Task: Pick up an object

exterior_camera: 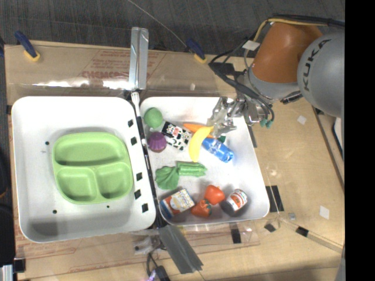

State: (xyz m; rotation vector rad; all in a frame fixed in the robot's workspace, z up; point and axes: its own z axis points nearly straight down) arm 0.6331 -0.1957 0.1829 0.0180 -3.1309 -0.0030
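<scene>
On the grey arm's rounded housing (pixel 319 69), "KUKA" reads; its metal pincer (pixel 224 123), grip unclear, hovers over a blue plastic bottle (pixel 217 150) beside a yellow banana (pixel 198 140).

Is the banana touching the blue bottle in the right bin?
Touching: camera view shows the banana lying against the blue bottle, with no gap between them.

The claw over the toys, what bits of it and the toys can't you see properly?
- The claw, camera view: its tips blur against the white bin, so open or shut is unclear.
- Orange toy: mostly hidden under the banana.
- Blue bottle: its top sits under the claw.
- Can label: too small to read.
</scene>
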